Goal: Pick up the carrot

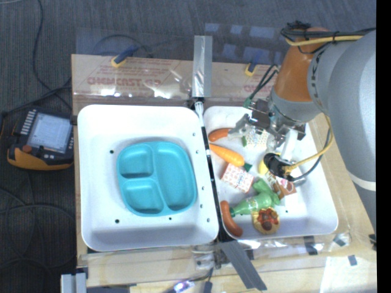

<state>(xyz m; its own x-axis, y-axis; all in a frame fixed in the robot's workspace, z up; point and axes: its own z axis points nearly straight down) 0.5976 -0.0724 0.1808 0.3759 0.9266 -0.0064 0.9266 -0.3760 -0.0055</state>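
Camera view: my gripper (269, 129) hangs open and empty, approaching; I judge the carrot (227, 155) needs a leftward descent.

Two shallow white bins sit side by side on the counter. The left bin (91, 163) holds a turquoise three-compartment plastic tray (157, 177) at its middle. In the right bin (321, 206), the orange toy carrot (227, 155) lies near the left wall, a small patterned card (237, 177) just before it, and a green toy bottle (255, 201) toward the front edge.
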